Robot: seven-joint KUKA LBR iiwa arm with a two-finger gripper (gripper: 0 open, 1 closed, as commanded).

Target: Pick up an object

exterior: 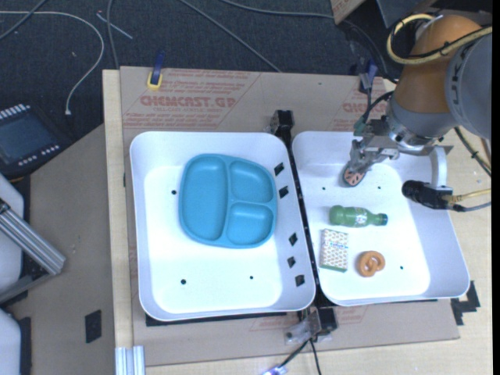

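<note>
pincer (354, 176) at upper right of the frame holds a small pink object (353, 178) over the right bin (437, 276); bottle (356, 217) lies just below.

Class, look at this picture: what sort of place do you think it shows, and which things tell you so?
Probably a robotics lab test bench. A robot arm reaches over two white bins holding small test items, such as a green bottle, with loose cables on the floor.
</note>
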